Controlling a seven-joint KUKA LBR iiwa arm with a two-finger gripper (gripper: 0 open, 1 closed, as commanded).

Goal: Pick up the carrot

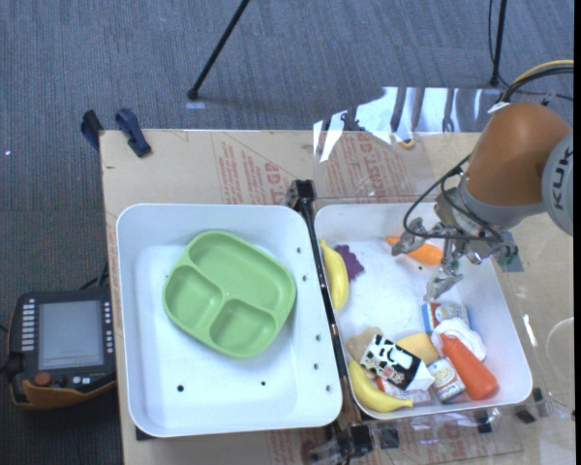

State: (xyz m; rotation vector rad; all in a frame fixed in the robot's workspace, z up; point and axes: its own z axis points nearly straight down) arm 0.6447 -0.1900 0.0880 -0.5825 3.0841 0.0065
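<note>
While the gripper [436, 260] hangs over the right bin [519, 342] just beside the carrot [425, 254], its open-or-closed state cannot be determined from this view.

Grey robot arm [560, 177], far right: the letters "KU", cut off by the frame edge.
Brown cardboard sheet [252, 168] under the bins: red printing, too small to read.
</note>
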